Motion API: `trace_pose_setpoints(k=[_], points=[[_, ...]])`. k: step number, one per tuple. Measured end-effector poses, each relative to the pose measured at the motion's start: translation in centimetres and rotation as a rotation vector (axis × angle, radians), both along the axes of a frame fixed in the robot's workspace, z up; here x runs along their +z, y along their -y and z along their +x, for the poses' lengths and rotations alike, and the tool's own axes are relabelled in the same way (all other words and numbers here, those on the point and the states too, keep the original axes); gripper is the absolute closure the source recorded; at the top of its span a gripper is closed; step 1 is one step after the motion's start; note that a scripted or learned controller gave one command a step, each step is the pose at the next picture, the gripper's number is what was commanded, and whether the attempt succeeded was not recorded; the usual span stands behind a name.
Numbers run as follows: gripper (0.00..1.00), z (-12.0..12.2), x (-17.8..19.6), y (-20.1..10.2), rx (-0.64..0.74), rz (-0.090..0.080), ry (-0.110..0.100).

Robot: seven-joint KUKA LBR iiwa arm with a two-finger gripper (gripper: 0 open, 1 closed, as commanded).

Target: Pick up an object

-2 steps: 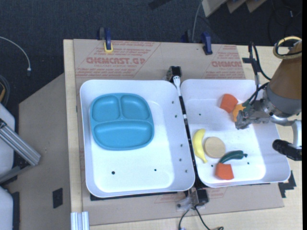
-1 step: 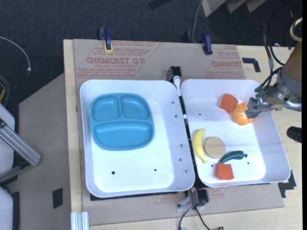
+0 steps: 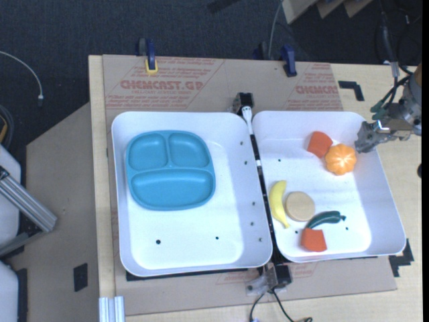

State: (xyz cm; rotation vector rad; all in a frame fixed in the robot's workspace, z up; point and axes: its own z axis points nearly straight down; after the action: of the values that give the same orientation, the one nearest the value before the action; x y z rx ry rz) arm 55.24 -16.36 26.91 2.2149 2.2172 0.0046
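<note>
One orange point(image 3: 340, 159) lies just beside gripper point(image 3: 366, 141)

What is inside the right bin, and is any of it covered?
The right bin holds an orange touching a red piece, a banana beside a tan disc, a green pepper and another red piece. The pepper partly covers that piece.

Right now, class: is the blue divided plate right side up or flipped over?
Right side up. The blue plate in the left bin shows three sunken compartments with raised dividers, all facing the camera.
</note>
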Motion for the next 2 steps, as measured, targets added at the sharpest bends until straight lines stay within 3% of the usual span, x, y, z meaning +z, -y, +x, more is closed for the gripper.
trace_pose_setpoints(k=[2], points=[[1.0,1.9,-0.3,-12.1,0.006,0.005,-0.006]])
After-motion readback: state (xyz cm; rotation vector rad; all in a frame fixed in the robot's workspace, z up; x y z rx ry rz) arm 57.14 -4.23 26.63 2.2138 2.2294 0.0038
